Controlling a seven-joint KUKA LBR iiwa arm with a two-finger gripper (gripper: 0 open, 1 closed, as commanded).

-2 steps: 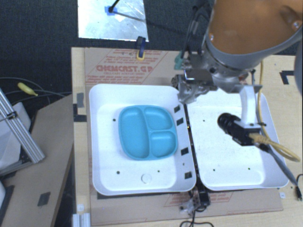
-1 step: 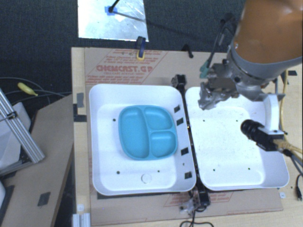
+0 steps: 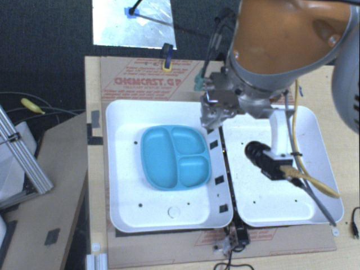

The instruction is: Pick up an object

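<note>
Far left, off the bench [image 3: 67, 151]: a slanted aluminium rail [image 3: 22, 156]. Up at the far edge, a shiny foil sheet [image 3: 132, 16], and just below its right corner a small yellow and blue clamp [image 3: 167, 58]. Spread under both bins, a cardboard sheet [image 3: 140, 77] printed in red letters.

Next, the left white bin [image 3: 121, 151]. Lying flat and right way up in its middle, turned a little askew: a blue divided plate [image 3: 174, 156], one long compartment on the left, two smaller ones on the right, its right edge close to the bin's right wall.

Along the seam between the bins, a row of small black clips [image 3: 219, 179]. Over the far end of that seam, just beyond the plate's upper right corner: the gripper [image 3: 211, 120], nothing seen in its grasp. Cannot tell from this slant whether spread or closed, nor whether touching the plate.

Further right, the right white bin [image 3: 318, 151], with the grey and orange arm [image 3: 287, 32] above its far edge.
</note>
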